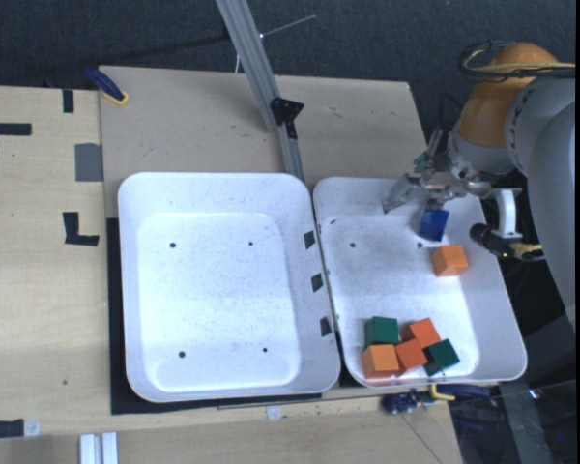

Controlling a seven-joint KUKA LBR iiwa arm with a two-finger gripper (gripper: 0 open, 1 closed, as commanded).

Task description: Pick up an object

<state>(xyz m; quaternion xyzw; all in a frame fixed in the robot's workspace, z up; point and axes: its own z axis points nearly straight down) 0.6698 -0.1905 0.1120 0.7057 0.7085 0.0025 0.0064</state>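
Apparently mid-attempt: tool (427, 193) at the right white plastic bin's (488, 303) far edge, directly above a small blue cube (432, 224); grip state cannot be told. Orange cube (449, 260) lies just beside.

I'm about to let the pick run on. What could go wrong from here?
The pincer is right above the blue block near the right bin's far rim; a slight offset could nudge it away. The orange block lies close by and might get bumped.
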